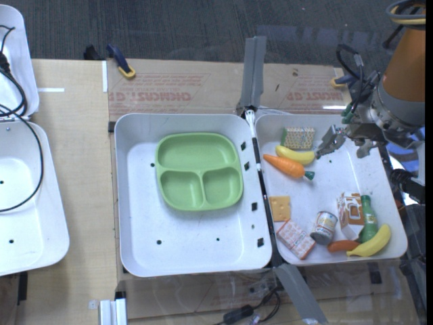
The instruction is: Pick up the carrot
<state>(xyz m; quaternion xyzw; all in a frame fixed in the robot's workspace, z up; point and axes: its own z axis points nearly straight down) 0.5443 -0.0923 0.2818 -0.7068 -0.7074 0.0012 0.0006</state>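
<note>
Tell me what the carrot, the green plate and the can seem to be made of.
Carrot: probably plastic toy, smooth orange with a slight sheen.
Plate: likely moulded plastic, matt, uniform green.
Can: seemingly metal, with a silvery top and a paper-like label.

I see even, bright overhead light with soft shadows. The white bins (128, 202) glare mildly. Detail is slightly soft, blurrier toward the right edge.

A dark grey carpet (203, 12) runs along the far side. The tabletop (74, 154) is pale wood, with a brown cardboard sheet (183, 90) (printed in red) laid across its back. A blue-and-yellow clamp (120, 61) grips the far edge. Two white bins (135, 249) sit side by side. Light is even, soft.
</note>
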